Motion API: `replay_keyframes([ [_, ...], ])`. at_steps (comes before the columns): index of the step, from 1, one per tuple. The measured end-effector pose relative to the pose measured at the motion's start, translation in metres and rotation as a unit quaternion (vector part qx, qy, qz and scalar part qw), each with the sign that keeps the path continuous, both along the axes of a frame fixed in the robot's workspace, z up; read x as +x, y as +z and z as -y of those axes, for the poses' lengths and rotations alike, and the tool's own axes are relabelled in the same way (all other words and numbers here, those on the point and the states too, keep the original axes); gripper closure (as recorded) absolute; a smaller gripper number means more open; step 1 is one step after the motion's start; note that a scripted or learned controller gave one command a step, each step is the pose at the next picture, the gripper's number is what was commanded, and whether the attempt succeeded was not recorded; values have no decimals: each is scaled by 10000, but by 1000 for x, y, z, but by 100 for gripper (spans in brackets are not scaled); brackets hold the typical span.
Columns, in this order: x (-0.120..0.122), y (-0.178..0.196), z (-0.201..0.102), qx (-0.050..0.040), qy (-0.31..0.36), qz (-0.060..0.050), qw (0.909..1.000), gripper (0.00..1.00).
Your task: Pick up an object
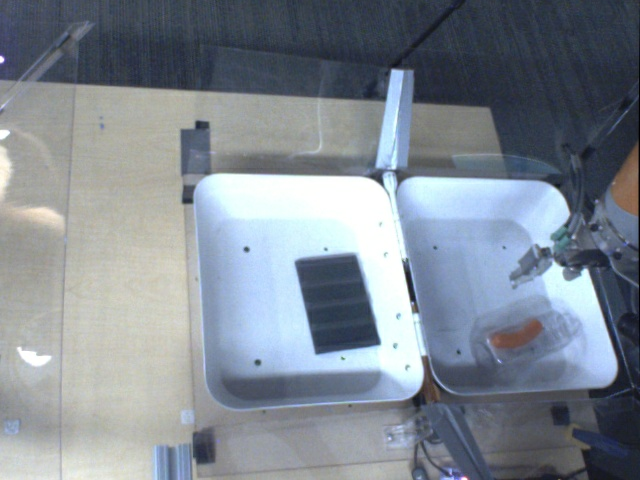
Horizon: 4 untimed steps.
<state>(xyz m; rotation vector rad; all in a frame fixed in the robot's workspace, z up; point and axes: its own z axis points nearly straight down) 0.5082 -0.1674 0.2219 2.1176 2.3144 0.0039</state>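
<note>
A clear plastic container with an orange item inside lies in the near part of the right bin. A dark ribbed rectangular block rests flat in the middle of the left bin. My gripper hangs over the right side of the right bin, above and slightly beyond the clear container, with nothing visible between its fingers. One metal finger points left and downward.
A metal post rises at the back where the two bins meet. Small black brackets sit at the bench corners. Cables and a clear fitting lie just in front of the bins.
</note>
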Motion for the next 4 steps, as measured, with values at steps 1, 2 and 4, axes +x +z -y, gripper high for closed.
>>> replay_keyframes([
  [1, 5, -132, 14, -19, 820, 50, 9966, 0],
  [2, -15, -131, -34, -30, 1370, 69, 9905, 0],
  [4, 44, -132, -56, -8, 730, 53, 9973, 0],
])
